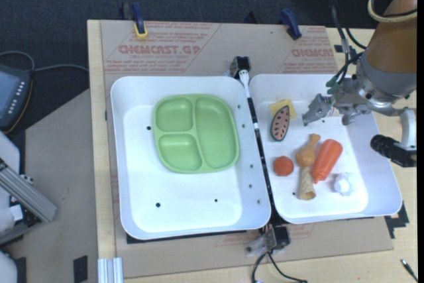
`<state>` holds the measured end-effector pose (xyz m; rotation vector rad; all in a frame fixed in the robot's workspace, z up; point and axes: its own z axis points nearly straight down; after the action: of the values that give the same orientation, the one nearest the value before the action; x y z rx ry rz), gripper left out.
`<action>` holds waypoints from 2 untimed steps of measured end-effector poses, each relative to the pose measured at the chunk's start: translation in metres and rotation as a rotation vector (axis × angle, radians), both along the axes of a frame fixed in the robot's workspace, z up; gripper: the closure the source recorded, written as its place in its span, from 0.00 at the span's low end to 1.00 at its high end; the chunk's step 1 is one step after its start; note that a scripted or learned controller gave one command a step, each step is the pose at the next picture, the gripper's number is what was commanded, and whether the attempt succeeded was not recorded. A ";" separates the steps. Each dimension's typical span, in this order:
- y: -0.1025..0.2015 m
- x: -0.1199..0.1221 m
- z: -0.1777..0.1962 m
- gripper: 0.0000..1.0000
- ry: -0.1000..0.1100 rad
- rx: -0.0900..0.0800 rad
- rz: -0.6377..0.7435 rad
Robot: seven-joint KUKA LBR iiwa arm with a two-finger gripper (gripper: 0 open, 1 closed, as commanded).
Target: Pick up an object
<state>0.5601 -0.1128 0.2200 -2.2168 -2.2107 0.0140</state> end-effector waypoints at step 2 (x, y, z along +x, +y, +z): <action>0.003 -0.002 -0.055 0.00 -0.007 0.001 0.002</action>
<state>0.5576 -0.1100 0.1653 -2.2177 -2.2164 0.0056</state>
